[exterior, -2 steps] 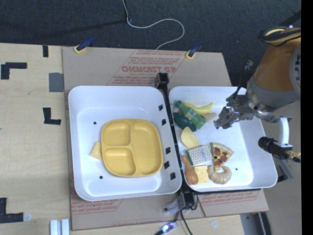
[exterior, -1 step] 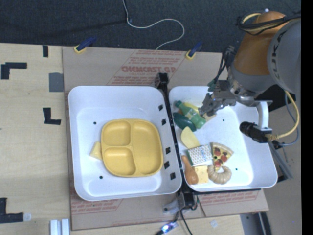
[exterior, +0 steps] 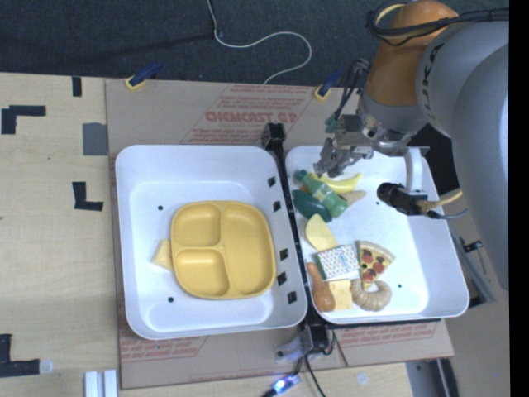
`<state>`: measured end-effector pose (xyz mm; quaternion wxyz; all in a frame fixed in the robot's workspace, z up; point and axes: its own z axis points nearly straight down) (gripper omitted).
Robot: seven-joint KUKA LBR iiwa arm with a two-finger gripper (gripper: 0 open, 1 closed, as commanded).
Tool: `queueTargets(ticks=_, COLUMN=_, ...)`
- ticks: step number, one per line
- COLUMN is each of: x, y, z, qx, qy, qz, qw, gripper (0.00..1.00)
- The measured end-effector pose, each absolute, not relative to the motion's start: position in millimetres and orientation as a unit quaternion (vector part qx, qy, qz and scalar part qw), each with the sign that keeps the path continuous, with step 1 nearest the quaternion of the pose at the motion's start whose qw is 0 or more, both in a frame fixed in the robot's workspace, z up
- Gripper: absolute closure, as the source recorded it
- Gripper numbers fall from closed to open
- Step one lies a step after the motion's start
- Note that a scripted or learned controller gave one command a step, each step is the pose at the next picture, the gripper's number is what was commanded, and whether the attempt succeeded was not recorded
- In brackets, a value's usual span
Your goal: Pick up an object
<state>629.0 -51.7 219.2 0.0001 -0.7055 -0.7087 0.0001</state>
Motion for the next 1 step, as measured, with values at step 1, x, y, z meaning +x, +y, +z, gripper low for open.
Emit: queueTargets(ticks=1, x=633.1, y=-37.7, z=215.6, qx=-0.707, qy=-0.708, qz=0.0008, qw=0.0, gripper=1.0)
